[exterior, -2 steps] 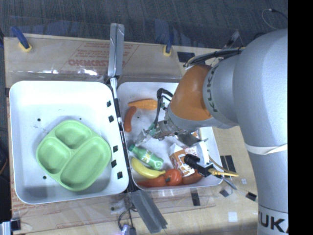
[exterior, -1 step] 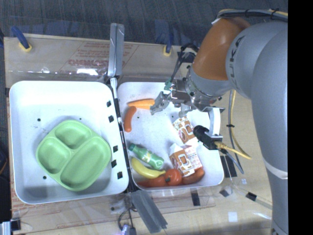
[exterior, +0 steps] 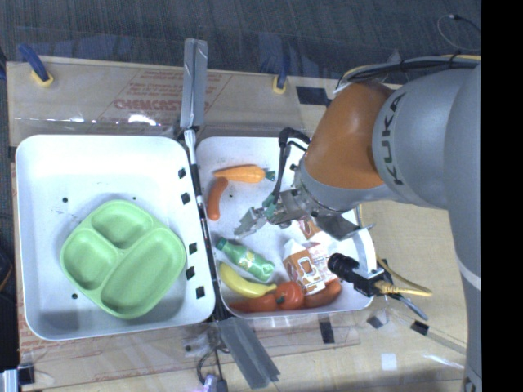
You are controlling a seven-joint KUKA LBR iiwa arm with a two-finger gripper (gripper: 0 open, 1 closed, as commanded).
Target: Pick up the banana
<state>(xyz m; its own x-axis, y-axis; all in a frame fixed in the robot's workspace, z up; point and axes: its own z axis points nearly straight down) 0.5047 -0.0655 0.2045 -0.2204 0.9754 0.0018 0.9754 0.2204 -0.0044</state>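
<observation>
Nearest the camera, the grey arm (exterior: 433, 129) with its orange band fills the upper right of the frame and reaches down into the right-hand white bin (exterior: 245, 147). Its gripper (exterior: 255, 220) hangs near the middle of that bin, pointing toward the left of the frame; we see its two fingers slightly apart with nothing between them. The banana (exterior: 243, 282) lies toward the lower left of the same bin, curved, close to the front wall, just below a green bottle (exterior: 245, 256) and touching or nearly touching a red pepper (exterior: 278, 297) to its right. Further right lies an orange-and-white carton (exterior: 306, 269), and toward the top of the bin sit a carrot (exterior: 239, 172) and an orange sausage-shaped toy (exterior: 216, 197). The left-hand bin (exterior: 49, 170) holds a green divided plate (exterior: 122, 256). We judge the step in hand to be the approach: the gripper is above and apart from the banana, with the bottle between them. To do it well, we would carry the gripper down the frame past the bottle, turn the fingers to straddle the banana across its narrow width near its middle, and descend straight so one finger slips between banana and bottle without nudging either. The crowding by the pepper and the front wall leaves little room, so a centred, wide-open descent looks safest.
</observation>
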